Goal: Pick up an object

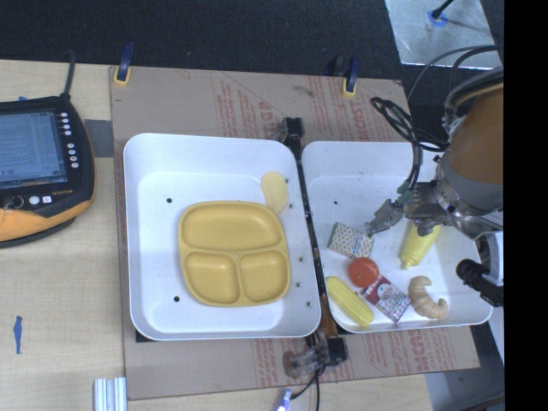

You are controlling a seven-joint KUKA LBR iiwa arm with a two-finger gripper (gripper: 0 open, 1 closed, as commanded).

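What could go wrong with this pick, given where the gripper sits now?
The gripper hangs over the right bin, beside the yellow bottle; a slightly off descent could tip or push the bottle instead of gripping it. The tomato, packet, corn and croissant lie close together, so a grab there might catch two or knock one aside.

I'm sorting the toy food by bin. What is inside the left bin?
The left bin holds a yellow divided tray, its three compartments bare, and a pale yellow piece by the tray's upper right corner. Whatever lies beneath the tray is covered.
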